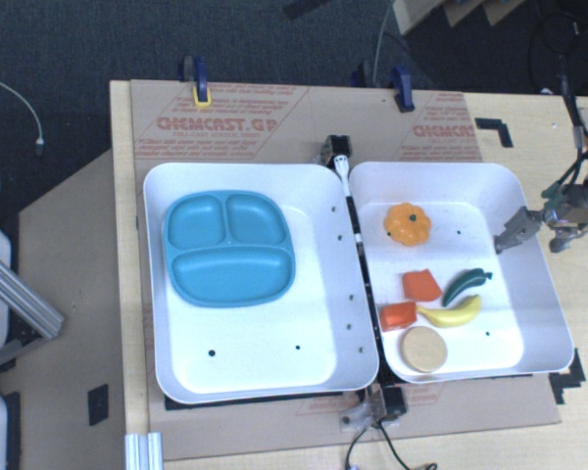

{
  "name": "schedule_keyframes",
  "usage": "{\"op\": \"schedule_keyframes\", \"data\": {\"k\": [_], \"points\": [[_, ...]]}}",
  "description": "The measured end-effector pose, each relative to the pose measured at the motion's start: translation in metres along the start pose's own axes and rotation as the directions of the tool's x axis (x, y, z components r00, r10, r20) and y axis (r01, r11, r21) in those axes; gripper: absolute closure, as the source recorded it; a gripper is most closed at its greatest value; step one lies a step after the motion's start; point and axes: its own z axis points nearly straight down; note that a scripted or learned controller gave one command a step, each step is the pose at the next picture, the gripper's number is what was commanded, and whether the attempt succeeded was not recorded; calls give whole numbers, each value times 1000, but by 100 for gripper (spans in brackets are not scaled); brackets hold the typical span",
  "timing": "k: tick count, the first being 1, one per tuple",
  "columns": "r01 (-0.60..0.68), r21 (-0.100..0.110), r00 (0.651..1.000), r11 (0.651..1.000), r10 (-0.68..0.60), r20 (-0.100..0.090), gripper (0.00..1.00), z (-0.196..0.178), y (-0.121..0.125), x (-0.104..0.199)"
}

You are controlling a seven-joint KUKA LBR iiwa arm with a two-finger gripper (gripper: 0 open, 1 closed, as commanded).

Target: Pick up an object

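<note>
We find two bins side by side on the desk [127, 262]. The left bin [274, 351] holds a divided plate [230, 248] toward its rear left. The right bin [529, 321] holds a pumpkin [409, 223] at the rear; nearer the front lie two blocks [421, 284] [398, 314], a pepper [466, 284], a banana [451, 312] and a disc [423, 349]. The tool [529, 225] sits over the right bin's right rim.

The worktop [274, 120], a brown board with red lettering, carries the left bin [314, 262] touching the right bin [510, 262] alongside.
</note>
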Motion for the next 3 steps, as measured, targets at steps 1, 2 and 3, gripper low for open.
{"op": "schedule_keyframes", "data": {"k": [1, 2, 3], "points": [[4, -13, 1000, 1000, -4, 3, 0, -7, 2, 1], [4, -7, 1000, 1000, -4, 0, 0, 47, -8, 3], [5, -9, 1000, 1000, -5, 1, 0, 90, -2, 6]]}}
